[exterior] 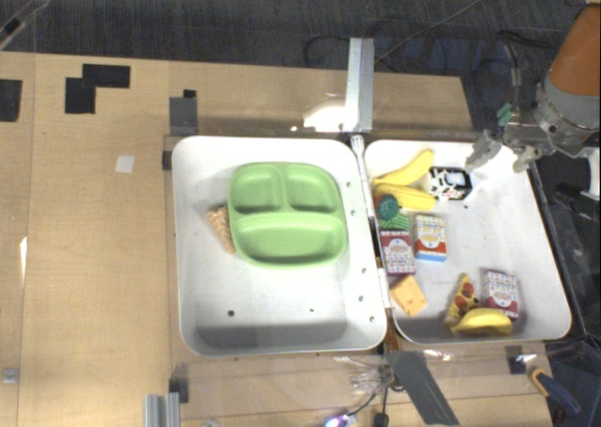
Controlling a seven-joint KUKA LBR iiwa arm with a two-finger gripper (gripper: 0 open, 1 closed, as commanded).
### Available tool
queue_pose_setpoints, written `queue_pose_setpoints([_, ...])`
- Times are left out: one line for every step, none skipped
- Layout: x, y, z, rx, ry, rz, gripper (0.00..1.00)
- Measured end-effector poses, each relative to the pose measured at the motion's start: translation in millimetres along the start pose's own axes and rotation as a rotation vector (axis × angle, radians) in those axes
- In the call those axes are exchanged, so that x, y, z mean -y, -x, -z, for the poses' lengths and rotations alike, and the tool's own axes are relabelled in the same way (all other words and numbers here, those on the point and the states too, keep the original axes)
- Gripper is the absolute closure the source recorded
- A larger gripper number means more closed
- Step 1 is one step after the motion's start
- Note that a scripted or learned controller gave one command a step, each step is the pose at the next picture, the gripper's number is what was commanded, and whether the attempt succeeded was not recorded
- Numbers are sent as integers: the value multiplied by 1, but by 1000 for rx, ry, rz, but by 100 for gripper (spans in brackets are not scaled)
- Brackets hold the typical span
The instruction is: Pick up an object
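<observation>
Gripper [500, 155] fingers apart, empty, above the right bin's [526, 228] far edge; nearby banana [406, 172] looks light, smooth; grasp mid-body.

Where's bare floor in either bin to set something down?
Left bin: bare strip along the near wall, in front of the green tray. Right bin: bare middle-right, between the small cartons and the right wall. Crowded along the divider and around the near banana.

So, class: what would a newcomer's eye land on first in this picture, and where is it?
The green tray filling the left bin stands out first. Next, the right bin with its clutter of toy food: bananas at its far left corner. The gripper hovers at its far right edge.
</observation>
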State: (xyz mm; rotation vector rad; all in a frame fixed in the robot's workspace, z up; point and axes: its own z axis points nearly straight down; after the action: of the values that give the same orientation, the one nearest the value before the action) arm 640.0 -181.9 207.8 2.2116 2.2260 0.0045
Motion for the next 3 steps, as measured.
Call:
queue_pose_setpoints([-9, -68, -81, 1, 3, 89, 0])
queue_pose_setpoints([-28, -37, -99, 6, 3, 105, 0])
queue_pose_setpoints([-21, -37, -101, 12, 29, 112, 0])
